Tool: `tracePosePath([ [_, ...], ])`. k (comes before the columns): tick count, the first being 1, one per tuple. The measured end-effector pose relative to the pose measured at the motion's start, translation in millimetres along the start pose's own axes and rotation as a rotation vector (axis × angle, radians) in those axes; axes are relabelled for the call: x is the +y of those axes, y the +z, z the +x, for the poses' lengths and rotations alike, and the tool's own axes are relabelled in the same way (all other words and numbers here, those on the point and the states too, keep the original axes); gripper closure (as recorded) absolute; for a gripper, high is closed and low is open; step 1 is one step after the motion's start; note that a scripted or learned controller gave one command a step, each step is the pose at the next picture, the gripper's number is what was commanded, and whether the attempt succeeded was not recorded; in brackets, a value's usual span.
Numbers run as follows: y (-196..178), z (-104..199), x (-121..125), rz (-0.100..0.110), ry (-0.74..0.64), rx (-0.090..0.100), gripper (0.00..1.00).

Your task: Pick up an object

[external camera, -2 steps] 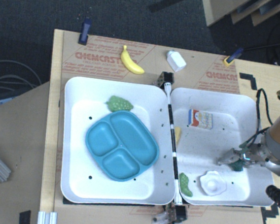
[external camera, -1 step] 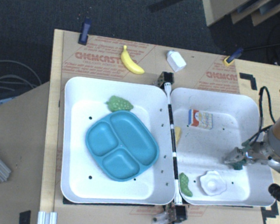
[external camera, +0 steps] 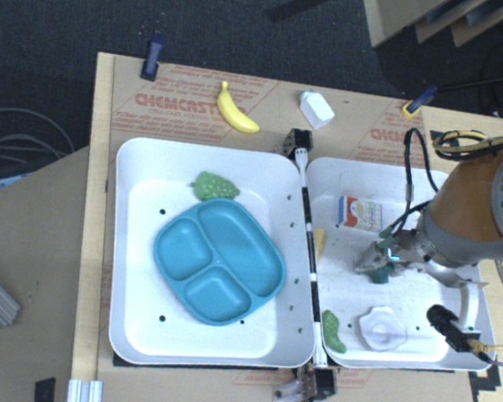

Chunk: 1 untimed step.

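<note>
One gripper (external camera: 379,264) sits low in the right bin (external camera: 343,288), its tip at a small dark-green object (external camera: 379,276) near the bin's middle; whether it is spread, closed or pinching, cannot tell from this angle. Around it in the same bin are a white carton (external camera: 360,213) toward the far wall, a clear lid (external camera: 380,328) on the near side, a green piece (external camera: 332,331) in the near-left corner and a yellow bit (external camera: 319,241) by the left wall. Left bin (external camera: 139,319) holds a blue plate (external camera: 216,257) with a green leafy piece (external camera: 215,184) at its far edge; a banana (external camera: 236,111) and a white block (external camera: 317,109) lie on the bench (external camera: 87,330) beyond the bins.
</note>
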State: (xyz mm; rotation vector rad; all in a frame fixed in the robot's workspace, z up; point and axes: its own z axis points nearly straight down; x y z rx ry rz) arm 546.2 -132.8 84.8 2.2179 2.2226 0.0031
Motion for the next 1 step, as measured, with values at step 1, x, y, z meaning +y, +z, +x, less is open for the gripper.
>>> tracePosePath([
  [1,-100.6,73.6,9.9,0.0,0.0,0.001,1.0],
])
